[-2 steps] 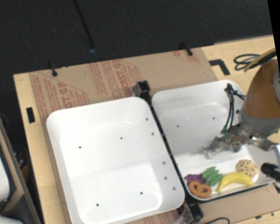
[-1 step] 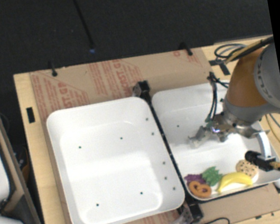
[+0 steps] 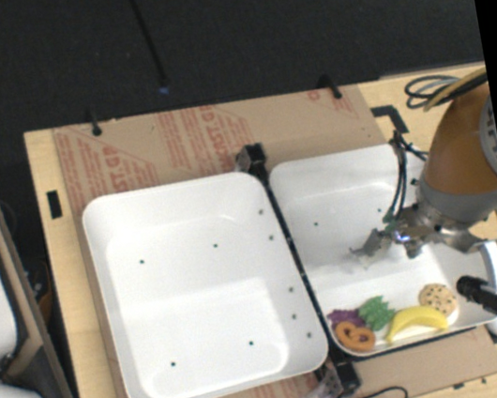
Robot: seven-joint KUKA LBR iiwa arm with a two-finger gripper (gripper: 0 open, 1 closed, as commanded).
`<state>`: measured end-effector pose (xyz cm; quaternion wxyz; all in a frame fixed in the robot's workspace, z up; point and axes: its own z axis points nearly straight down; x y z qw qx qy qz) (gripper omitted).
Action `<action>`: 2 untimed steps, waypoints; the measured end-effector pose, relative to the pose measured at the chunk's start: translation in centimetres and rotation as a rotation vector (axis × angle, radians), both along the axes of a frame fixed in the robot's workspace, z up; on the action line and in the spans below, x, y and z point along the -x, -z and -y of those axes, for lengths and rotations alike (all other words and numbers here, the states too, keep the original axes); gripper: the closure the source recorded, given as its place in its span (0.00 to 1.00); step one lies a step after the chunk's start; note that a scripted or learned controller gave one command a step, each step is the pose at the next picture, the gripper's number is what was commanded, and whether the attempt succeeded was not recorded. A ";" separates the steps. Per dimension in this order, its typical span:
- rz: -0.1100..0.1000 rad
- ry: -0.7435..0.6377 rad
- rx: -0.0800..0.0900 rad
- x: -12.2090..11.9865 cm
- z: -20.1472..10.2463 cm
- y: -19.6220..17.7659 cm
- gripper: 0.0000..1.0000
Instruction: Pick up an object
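Several toy foods lie along the front edge of the right bin (image 3: pixel 342 186): a purple grape bunch (image 3: pixel 343 318), a brown pretzel-like piece (image 3: pixel 356 337), a green leafy piece (image 3: pixel 377 311), a yellow banana (image 3: pixel 415 321) and a tan cookie (image 3: pixel 438 299). My gripper (image 3: pixel 371 245) hangs over the middle of the right bin, above and behind these objects, pointing left. Nothing shows between its fingers.
The left bin (image 3: pixel 120 225) sits beside the right one, split by a black divider rail (image 3: pixel 287 244). Both rest on a cardboard sheet (image 3: pixel 155 153) over the wooden bench. A white unit stands at the far left edge.
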<state>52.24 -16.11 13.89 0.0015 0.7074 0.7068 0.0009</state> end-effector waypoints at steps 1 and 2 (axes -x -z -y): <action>-0.006 0.003 0.000 0.4 3.9 4.0 0.00; -0.002 -0.030 0.001 1.3 6.2 2.7 0.00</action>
